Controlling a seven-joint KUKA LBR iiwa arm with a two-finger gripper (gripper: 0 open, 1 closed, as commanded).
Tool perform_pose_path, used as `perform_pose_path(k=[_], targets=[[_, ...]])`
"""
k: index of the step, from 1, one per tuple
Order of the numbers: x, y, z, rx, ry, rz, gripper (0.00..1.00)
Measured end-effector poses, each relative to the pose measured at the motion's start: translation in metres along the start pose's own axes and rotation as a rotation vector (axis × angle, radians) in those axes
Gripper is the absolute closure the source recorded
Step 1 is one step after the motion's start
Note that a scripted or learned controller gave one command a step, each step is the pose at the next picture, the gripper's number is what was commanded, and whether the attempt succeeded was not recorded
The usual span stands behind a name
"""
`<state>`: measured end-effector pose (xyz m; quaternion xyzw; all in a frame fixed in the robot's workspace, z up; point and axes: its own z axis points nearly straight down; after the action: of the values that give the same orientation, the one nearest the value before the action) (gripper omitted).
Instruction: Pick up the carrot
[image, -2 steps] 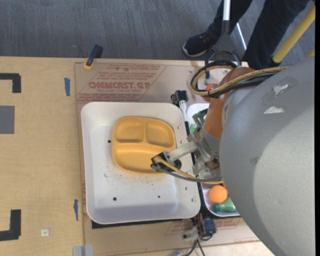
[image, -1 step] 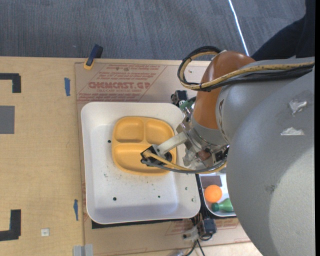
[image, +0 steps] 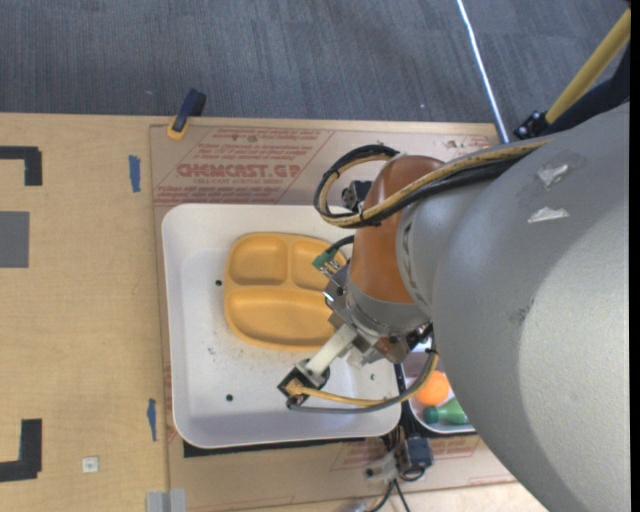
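The carrot (image: 434, 387) is an orange piece with a green end, peeking out from under the arm in the right bin (image: 440, 424) near its front edge. Most of it is hidden by the arm. My gripper (image: 366, 334) hangs below the orange band over the right side of the left bin (image: 190, 330), just beside the yellow plate. It stands to the left of the carrot and apart from it. The wrist body covers the gripper from above.
A yellow divided plate (image: 275, 290) lies in the left bin, toward its back. The large grey arm covers nearly all of the right bin. Brown cardboard (image: 240, 165) surrounds the bins, with a small blue and yellow clip (image: 186, 110) at the back.
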<state>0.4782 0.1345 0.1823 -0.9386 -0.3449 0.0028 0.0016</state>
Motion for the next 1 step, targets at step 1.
perform_pose_path(k=[1], targets=[[0.0588, 0.0166, 0.0327, -0.004, 0.003, -0.035, 1.0]])
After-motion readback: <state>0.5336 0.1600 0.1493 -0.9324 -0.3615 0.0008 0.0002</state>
